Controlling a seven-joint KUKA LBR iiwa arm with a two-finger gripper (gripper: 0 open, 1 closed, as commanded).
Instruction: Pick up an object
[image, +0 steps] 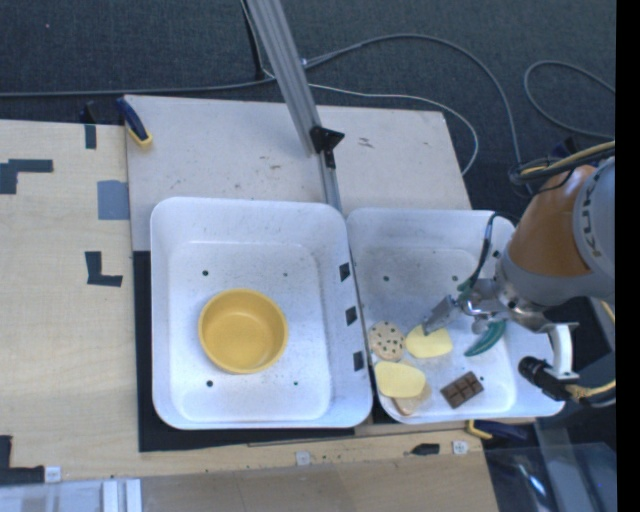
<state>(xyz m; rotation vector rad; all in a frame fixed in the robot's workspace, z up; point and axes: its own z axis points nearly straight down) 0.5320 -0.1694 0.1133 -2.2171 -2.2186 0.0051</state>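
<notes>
- I see the arm (555, 235) reaching in from the right over the right bin (400, 235), with the orange band above the wrist in view.
- The end effector (462, 328) is low over the right bin's middle. Its two fingers are spread apart: a grey one (438, 316) angles toward the left, a teal one (487, 340) angles down and right.
- Nothing sits between the fingers that I can make out, so I log the end effector as released, not grasping.
- Objects in the right bin, all in its near half:
- a pale yellow piece (429, 345) lies just below the grey finger's tip; I cannot tell whether they touch.
- a round cookie (387, 342) with dark spots lies just to the left of that piece.
- a larger yellow piece (400, 379) lies below the cookie and overlaps a tan item (406, 405) at the bin's near edge.
- a brown chocolate square (462, 389) lies right of the larger yellow piece, apart from it.
- The left bin (250, 230) holds a yellow bowl (243, 330), upright, in its near-left part, well apart from the end effector.
- Both bins sit side by side on the bench (60, 250), rims touching at the centre.
- A metal pole (290, 75) runs from the top of the view down to the junction of the bins.
</notes>
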